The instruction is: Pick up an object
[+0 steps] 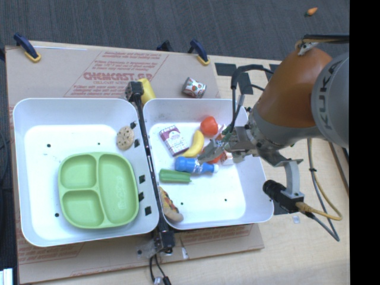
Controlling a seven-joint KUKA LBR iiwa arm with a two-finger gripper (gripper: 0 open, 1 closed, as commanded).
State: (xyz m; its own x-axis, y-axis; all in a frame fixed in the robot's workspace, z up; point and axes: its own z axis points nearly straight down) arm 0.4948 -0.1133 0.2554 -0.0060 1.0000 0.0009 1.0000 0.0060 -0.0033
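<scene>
- Toys lie in a small pile in the right bin [252,186], and the hand [218,149] is low over this pile, near its right side.
- Whether the hand is wide or narrow, I cannot tell; no toy is clearly seen inside it.
- Just beside it lie a blue bottle [194,167], a yellow banana [195,143] and a red ball [208,125].
- A bit further are a green stick [174,176] and a small red-and-white box [173,140].
- I judge these toys light and stiff, maybe a little slippery; the blue bottle is best taken across its narrow middle.
- The grey arm [297,94] reaches in from the right, bent down over the bin.
- The left bin [35,123] holds a green tray [98,189] and a cookie [124,137].
</scene>
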